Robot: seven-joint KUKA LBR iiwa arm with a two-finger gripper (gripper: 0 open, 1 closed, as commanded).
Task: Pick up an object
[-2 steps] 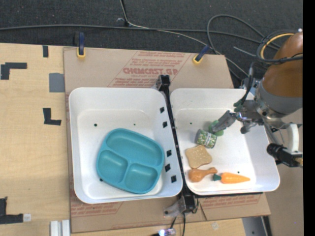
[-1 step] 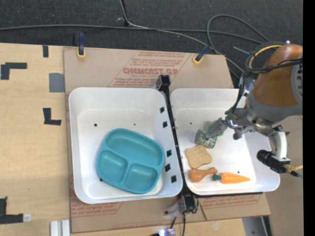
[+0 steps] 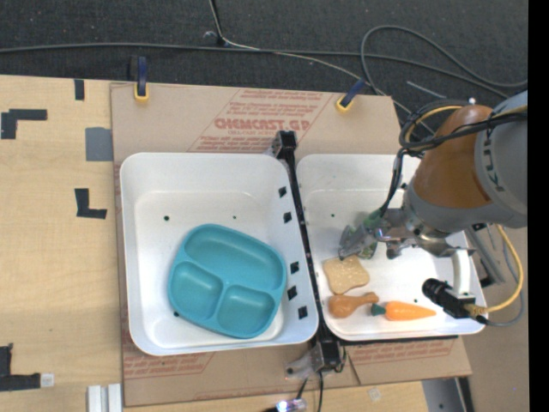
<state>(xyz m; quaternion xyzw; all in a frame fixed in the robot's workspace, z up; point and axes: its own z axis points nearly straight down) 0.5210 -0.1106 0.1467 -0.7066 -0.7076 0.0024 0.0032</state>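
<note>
Claw (image 3: 362,240) sits low in the right bin (image 3: 343,163), near its middle, on the grey arm (image 3: 455,174) coming in from the right w/ an orange band above the wrist. Open or closed: can't tell from this angle, and nothing is seen gripped.

Toast (image 3: 346,275) lies just below-left of the claw, flat on the bin floor and apart from it. Drumstick (image 3: 350,304) is just below the toast, by the front wall. Carrot (image 3: 409,312) lies beside the drumstick to the right, tip pointing right, green end toward the drumstick.

A black strip (image 3: 293,213) runs btwn the two bins. Left bin (image 3: 141,187) holds a teal plate (image 3: 226,280) w/ three sections, toward the front.

Both bins rest on a cardboard sheet (image 3: 257,114) w/ red print, pinned at its far edge by two clamps (image 3: 140,86) (image 3: 347,100). Under that is a pale wood bench (image 3: 51,256) w/ black tape marks (image 3: 86,202) on the left. Behind the bench is dark carpet (image 3: 103,15) w/ black cables (image 3: 214,37) across it.
</note>
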